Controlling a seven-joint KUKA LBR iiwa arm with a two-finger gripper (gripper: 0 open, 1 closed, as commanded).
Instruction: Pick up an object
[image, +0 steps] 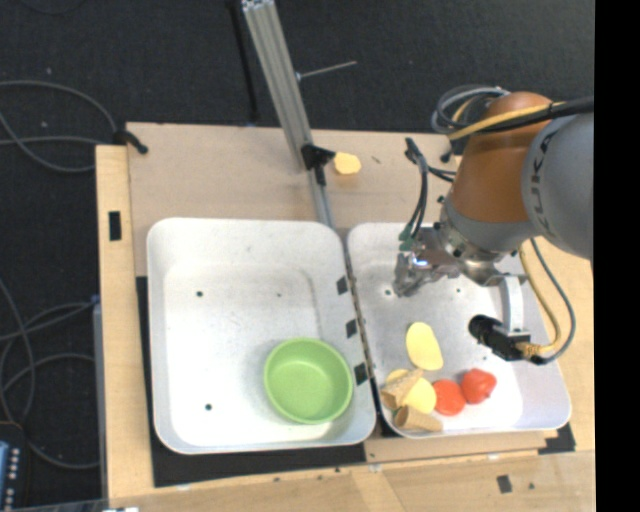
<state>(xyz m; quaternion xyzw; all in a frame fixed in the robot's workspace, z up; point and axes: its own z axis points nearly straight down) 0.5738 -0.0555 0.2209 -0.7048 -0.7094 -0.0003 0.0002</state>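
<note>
My bench (220, 180) is a pale board on a dark floor, and it carries two shallow white bins side by side. The left bin (200, 280) holds a green bowl (308, 380), upright, sitting toward its near right corner. The right bin (530, 400) lies under my arm (520, 170), which reaches in from the right with its orange band above the far part of that bin.

My gripper (408, 275) hangs over the far left part of the right bin, close to the wall that the two bins share. I cannot tell how wide it stands, and I see nothing in its grasp. A black fitting (495, 335) with a yellowish cable sits over the bin to the right of the food.

The things to pick up are gathered at the near side of the right bin, nearer than my gripper and apart from it. A yellow oval piece (424, 346) lies nearest to me. Nearer still, a cluster of tan and yellow pieces (412, 400) rests against the near left corner, and two red pieces (465, 390) lie just beside it on the right, touching each other.

A slanted metal rail (285, 100) runs from the far edge down to the gap between the bins. A small yellow piece (347, 164) lies on the bench just to its right, outside both bins.
</note>
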